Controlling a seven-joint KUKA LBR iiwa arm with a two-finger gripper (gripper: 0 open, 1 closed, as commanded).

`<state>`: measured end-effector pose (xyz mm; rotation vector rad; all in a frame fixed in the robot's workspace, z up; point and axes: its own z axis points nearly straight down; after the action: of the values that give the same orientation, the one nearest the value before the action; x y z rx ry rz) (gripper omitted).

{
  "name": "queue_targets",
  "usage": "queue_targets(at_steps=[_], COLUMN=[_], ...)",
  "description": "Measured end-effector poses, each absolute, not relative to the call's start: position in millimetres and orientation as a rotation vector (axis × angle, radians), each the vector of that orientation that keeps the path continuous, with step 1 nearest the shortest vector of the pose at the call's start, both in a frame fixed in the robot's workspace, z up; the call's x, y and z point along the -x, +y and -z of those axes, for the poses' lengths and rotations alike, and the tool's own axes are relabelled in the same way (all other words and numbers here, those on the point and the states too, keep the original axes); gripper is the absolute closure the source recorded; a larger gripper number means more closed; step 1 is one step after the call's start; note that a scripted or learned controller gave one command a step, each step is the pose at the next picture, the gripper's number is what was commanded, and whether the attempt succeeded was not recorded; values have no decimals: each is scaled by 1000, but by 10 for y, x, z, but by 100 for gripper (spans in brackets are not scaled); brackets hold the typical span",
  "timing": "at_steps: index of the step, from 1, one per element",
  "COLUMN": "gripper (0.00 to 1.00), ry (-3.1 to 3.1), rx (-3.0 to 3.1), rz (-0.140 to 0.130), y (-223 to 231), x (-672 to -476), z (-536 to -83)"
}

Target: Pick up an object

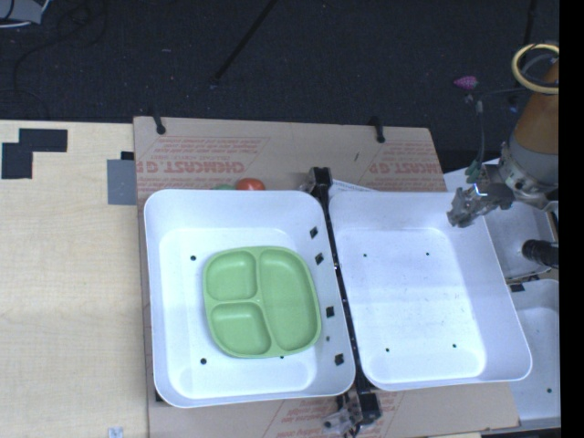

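Left bin [173, 245]: you have the green divided plate [262, 301] lying flat on its floor, three compartments facing up.
Behind the left bin: a small red object [250, 185] peeks over the back rim.
Right bin [493, 336]: white floor, a few dark specks.
Gripper [464, 208]: at the right bin's far right corner, well apart from the plate; you cannot tell how it is set.

A pale wooden bench [64, 272] bears cardboard [274, 153] under two white bins [173, 217].
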<state>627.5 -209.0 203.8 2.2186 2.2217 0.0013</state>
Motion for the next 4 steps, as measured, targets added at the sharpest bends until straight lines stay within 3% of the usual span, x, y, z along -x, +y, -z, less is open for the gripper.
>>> queue_targets(at_steps=[1,4], gripper=[100,100], ry=[2221,2230], rx=[-2216,-2219], rz=[-3,2], y=[-2116,-493], x=[-6251,-5918], z=[-2676,-2604])
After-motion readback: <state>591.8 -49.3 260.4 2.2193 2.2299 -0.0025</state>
